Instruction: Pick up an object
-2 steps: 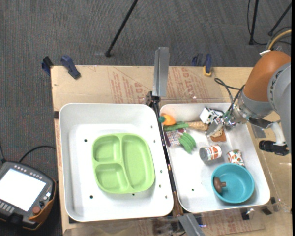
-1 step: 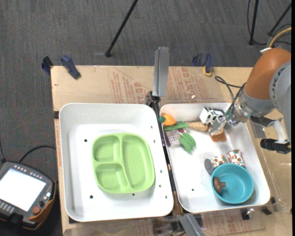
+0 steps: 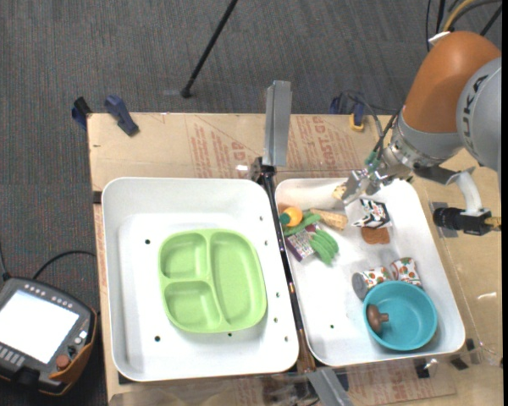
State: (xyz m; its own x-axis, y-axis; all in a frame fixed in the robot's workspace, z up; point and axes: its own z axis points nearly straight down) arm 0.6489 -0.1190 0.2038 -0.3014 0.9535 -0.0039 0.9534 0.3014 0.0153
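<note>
**Op A:** From my console, starting at the near edge: the handheld control pendant with the pale screen (image 3: 30, 332) sits at eight o'clock off the bench. Then the left shallow white plastic bin (image 3: 127, 201), with a lime-green three-compartment plastic tray (image 3: 212, 279) lying flat in its middle.

**Op B:** And the right-hand white bin (image 3: 326, 345)?

**Op A:** At its five o'clock corner I see a round teal plastic bowl (image 3: 402, 315), upright, with a small brown knob-shaped piece (image 3: 377, 316) inside it toward nine o'clock. Just beyond the bowl, touching its rim, lie two small white packets printed with red-orange patterns (image 3: 392, 272) and a grey disc (image 3: 359, 285) beside them.

**Op B:** Further back?

**Op A:** Mid-bin, a cluster at ten o'clock: a green toy bunch of finger-like pods (image 3: 325, 245), a purple-and-white printed wrapper (image 3: 300, 244) against it, an orange-and-green toy piece (image 3: 289, 217), and a pale yellow corn-like cob (image 3: 332, 220). At two o'clock, a brown round cookie-like piece (image 3: 375, 235) below a black-and-white printed carton (image 3: 374, 213).

**Op B:** The gripper?

**Op A:** The two-finger gripper (image 3: 361, 184) hangs at the bin's far edge, twelve o'clock, just above the carton. I cannot tell how it is set. Nothing visibly sits in it; the objects lie in the bin.
</note>
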